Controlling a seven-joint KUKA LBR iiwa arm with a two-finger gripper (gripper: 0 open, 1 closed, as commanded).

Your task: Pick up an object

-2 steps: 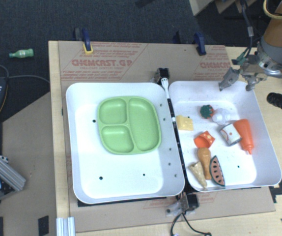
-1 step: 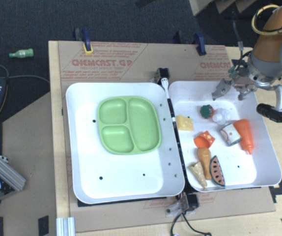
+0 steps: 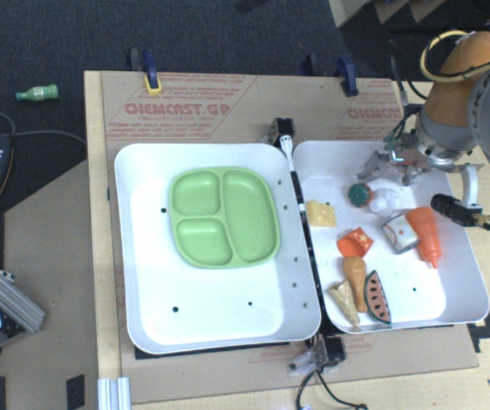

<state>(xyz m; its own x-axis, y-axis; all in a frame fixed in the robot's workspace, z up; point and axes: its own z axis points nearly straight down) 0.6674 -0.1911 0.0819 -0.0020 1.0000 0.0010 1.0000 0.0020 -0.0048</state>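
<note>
- The gripper (image 3: 390,162) sits in the upper right of the frame, over the upper part of the right bin (image 3: 458,301). Its metal fingers point down and to the left. Whether they are spread or pressed together cannot be told at this size, and nothing shows between them.
- The nearest things lie just below and to the left of it: a small dark green ball (image 3: 360,194) and, touching that on its right, a pale white lump (image 3: 387,201). Both are close under the fingertips, so the coming move looks like a short drop down-left rather than a long reach.
- Further down the frame, the orange carrot-like piece (image 3: 426,234) lies with its long axis running from upper left to lower right. A grey block (image 3: 399,233) rests against its left side.
- Well below those, near the bin's lower edge, a watermelon slice (image 3: 377,297) and a tan, orange-topped piece (image 3: 355,278) lie side by side, both lengthways up and down the frame.
- The arm (image 3: 467,92) comes in from the upper right corner, its orange band above the grey wrist, bent over toward the bin.
- The green divided plate (image 3: 224,217) in the left bin (image 3: 142,254) is well apart from the gripper.
</note>
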